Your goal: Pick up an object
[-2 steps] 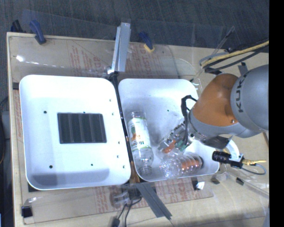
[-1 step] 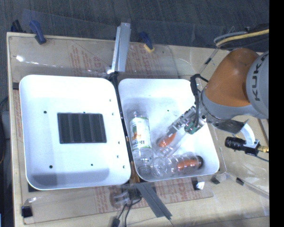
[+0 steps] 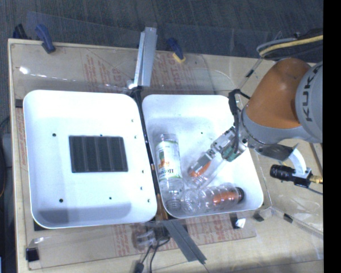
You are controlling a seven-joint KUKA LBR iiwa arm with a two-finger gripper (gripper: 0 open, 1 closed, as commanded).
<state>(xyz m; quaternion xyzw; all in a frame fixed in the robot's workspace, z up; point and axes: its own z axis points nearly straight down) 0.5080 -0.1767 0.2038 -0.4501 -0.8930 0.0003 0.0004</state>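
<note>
We're low in the right bin [image 3: 238, 104], gripper [image 3: 200, 166] down among the bottles. Can't tell how the claw is set, too cluttered. Orange-cap bottle [image 3: 216, 197] lies just below it along the near wall, long axis left-right. Labelled bottle [image 3: 167, 162] lies to its left, axis front-back. Orange-cap one looks nearer. We'd go for that.

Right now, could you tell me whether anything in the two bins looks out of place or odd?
Nothing looks damaged or spilled. The clear plastic bottles simply lie on their sides, jumbled in the right white bin, while the left white bin holds a dark ribbed rectangle.
</note>
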